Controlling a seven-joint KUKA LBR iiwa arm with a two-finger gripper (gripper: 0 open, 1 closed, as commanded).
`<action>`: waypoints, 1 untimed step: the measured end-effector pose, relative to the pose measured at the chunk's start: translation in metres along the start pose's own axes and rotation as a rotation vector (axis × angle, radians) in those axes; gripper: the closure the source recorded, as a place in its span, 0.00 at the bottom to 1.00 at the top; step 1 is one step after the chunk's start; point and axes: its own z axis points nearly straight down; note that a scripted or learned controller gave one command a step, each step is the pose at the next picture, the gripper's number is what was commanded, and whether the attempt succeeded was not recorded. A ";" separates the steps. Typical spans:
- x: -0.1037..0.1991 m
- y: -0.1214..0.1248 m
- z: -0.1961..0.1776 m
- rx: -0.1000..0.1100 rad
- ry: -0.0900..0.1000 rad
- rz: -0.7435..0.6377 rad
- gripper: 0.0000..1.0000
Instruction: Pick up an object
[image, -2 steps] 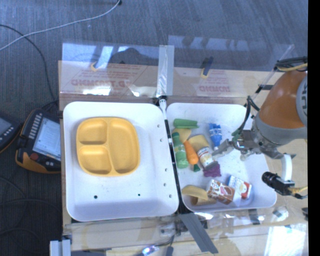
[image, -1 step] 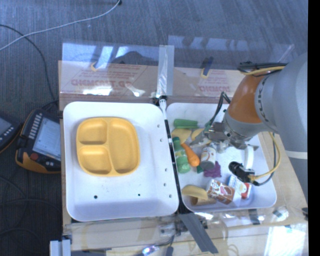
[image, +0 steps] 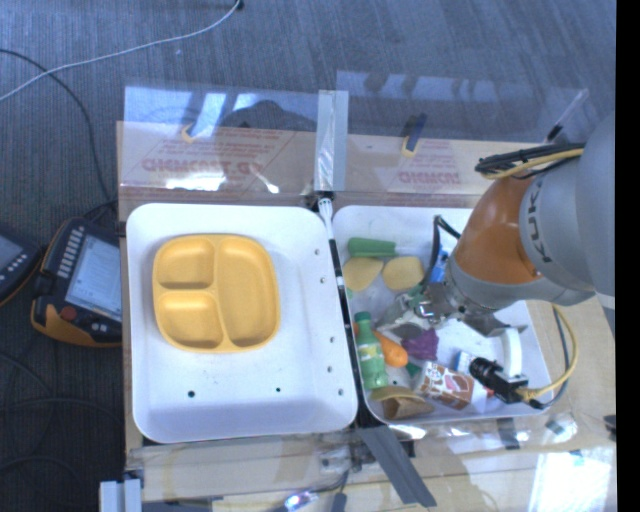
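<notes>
A yellow tray (image: 215, 292) with three compartments lies in the left bin (image: 240, 415), toward its far left part. Beyond both bins, clear plastic sheets (image: 230, 120) cover brown cardboard (image: 220, 160) with red lettering. Left of the table, a teach pendant (image: 80, 285) with a grey screen and orange edge rests on the dark carpet (image: 60, 120). A thin white cable (image: 110, 55) runs across the carpet at the far left.

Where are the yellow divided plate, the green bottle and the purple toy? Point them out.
yellow divided plate (image: 215, 292), camera view, central ridge.
green bottle (image: 370, 352), camera view, mid body.
purple toy (image: 424, 345), camera view, its centre.
</notes>
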 end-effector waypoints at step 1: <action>0.001 0.001 -0.010 0.000 0.003 -0.002 1.00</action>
